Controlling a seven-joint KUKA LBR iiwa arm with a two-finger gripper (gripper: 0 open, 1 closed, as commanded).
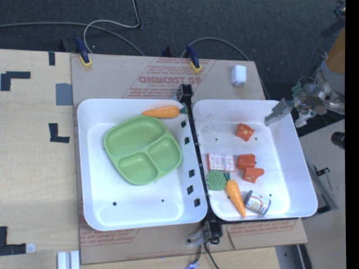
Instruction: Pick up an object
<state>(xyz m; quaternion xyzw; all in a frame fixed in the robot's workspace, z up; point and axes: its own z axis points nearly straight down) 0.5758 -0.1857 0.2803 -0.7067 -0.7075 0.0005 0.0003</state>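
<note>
At the near edge of the bench, the right bin (pixel 303 178) holds most of the loose items. Down at its 6 o'clock corner lies a small silver can (pixel 258 204) on its side, touching the tip end of a toy carrot (pixel 235 197) that slants up toward 11 o'clock. Just above the carrot's top sits a green knobbly toy (pixel 216 180), and touching that, at 12 o'clock from it, a flat pink-and-white checked packet (pixel 221 162). At 3 o'clock from the packet are two red-orange blocks (pixel 249 168) (pressed together, hard to tell apart). Farther up, near the bin's centre, a single red-orange piece (pixel 244 131) stands alone.

The left bin (pixel 95 206) carries a green divided plate (pixel 142 149) with three compartments, tilted a little. At 12 o'clock from the plate, a second carrot (pixel 161 112) lies flat by the far rim, its green end pointing toward the divider between the bins.

The gripper (pixel 279 114) hangs at the right bin's 2 o'clock corner, over the rim, nothing between its fingers; whether they are spread or closed I cannot tell.

Beyond the bins, a small white cylinder (pixel 239 74) rests on the cardboard sheet (pixel 162 74), which two blue-and-yellow clamps (pixel 84 55) pin at its far edge.
</note>
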